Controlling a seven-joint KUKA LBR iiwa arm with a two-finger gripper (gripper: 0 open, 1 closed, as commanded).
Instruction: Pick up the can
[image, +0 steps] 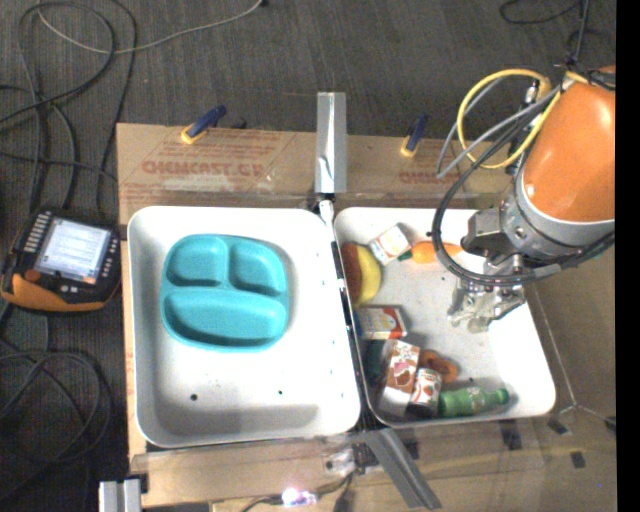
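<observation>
The can (425, 389) is small, with a red and white label. It lies near the front of the right bin (530, 345), between a printed carton (400, 364) and a green bottle (472, 402). My gripper (485, 306) hangs over bare bin floor on the right side of that bin, up and to the right of the can and well apart from it. It is open and holds nothing. The orange-banded wrist (570, 160) rises above it.
In the right bin there are also a yellow fruit (368, 272), a small carton (391, 243), an orange piece (432, 252), a red box (381, 322) and a brown ring (441, 366). The left bin (150, 390) holds a teal divided plate (227, 290). A pendant (62, 257) lies off the bench at left.
</observation>
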